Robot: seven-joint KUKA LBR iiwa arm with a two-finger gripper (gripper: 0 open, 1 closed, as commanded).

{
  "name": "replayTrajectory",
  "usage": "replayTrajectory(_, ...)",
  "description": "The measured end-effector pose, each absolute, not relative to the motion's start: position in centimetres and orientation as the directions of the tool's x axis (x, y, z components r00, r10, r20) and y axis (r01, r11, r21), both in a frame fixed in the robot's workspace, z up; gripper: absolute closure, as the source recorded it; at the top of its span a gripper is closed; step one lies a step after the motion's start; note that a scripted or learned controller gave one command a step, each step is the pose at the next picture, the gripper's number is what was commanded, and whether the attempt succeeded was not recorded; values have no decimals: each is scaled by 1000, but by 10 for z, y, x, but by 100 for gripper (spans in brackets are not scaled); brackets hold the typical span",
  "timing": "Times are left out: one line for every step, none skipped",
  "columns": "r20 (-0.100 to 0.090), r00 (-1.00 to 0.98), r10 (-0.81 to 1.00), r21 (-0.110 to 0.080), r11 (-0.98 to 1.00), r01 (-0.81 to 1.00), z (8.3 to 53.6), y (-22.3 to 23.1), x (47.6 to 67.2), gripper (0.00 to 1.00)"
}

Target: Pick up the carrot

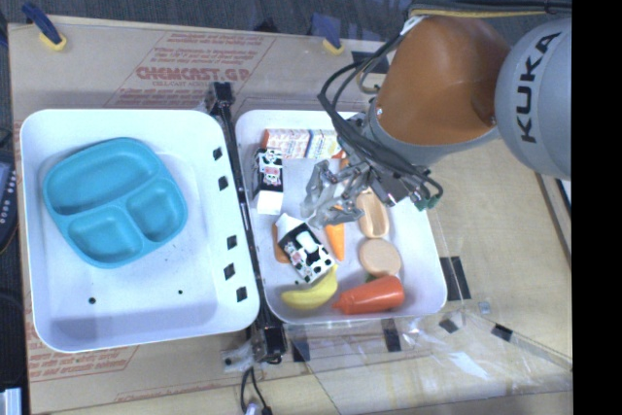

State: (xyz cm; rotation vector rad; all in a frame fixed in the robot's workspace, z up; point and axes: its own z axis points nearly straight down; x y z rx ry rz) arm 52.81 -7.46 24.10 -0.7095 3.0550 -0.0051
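The arm (457, 83) comes in from the right and reaches down into the right bin (428, 238). Its hand (333, 196) hangs low over the middle of this bin, with metal fingers pointing down and to the left. The fingers look a little spread, and nothing is seen between them. Just below the fingertips lies the carrot (335, 240), a small orange piece that points down toward the front of the bin; the hand is very near to it, but I cannot tell if it touches.

Beside the carrot, on the left, there is a black-and-white cow-pattern carton (309, 253), and under it a yellow banana (311, 294) lies along the front wall. A red-orange pepper-like vegetable (371, 294) is next to the banana, in the front right corner. Above it sit a round tan bun (379, 257) and a longer bread roll (373, 215). At the back of the bin some small boxes (292, 144) stand in a row.

The left bin (58, 306) holds a blue divided plate (112, 199) in its back part. Both bins rest on the bench (146, 63), which is covered with brown cardboard.
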Motion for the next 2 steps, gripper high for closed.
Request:
replayTrajectory(2, -898, -440, 3, 898, -440, 190, -78, 493, 100)
replayTrajectory(-3, -977, -215, -1, 977, -215, 192, -78, 503, 100)
